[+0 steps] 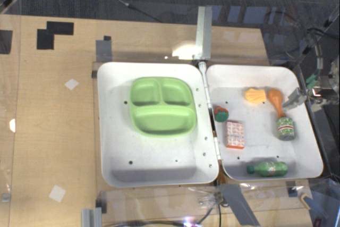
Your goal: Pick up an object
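The right bin (305,159) holds several objects. A yellow piece (255,95) lies near the back, with an orange drumstick-shaped toy (275,99) beside it. A small green patterned can (285,128) stands below the orange toy. A red and white box (235,134) lies mid-bin, and a small red and green strawberry-like toy (220,113) sits by the left wall. A green bottle (267,168) lies on its side at the front. My gripper (294,100) hangs at the bin's right side, just right of the orange toy and above the can, with nothing seen in it.
The left bin (114,159) bears a green divided plate (162,106). A metal post (204,32) rises behind the seam between the bins. Cables and arm hardware (321,85) crowd the right edge of the bench.
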`<state>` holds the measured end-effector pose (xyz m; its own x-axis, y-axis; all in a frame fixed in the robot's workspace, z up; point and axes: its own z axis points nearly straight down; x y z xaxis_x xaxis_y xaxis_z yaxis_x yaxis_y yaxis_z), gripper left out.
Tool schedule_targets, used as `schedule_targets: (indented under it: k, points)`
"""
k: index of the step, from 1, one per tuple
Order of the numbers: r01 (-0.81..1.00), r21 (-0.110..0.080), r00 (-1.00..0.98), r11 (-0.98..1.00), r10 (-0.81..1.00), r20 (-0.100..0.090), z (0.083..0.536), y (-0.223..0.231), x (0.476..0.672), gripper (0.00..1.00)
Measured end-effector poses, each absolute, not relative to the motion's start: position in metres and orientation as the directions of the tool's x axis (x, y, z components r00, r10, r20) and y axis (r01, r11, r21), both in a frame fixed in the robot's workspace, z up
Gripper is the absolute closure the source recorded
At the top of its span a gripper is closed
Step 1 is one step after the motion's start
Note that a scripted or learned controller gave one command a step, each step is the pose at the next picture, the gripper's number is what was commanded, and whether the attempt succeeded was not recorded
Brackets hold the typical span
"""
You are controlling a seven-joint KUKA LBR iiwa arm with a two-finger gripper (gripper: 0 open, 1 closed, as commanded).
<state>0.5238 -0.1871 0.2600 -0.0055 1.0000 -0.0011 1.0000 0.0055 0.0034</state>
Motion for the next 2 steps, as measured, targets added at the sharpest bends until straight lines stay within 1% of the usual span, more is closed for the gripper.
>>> schedule_targets:
  k: [1,2]
  points:
    - [1.0,0.008,-0.01,0.01,1.0,-0.002,0.271,-0.186,0.526,1.0]
    - [1.0,0.001,-0.006,0.006,1.0,0.0,0.105,-0.13,0.559,1.0]
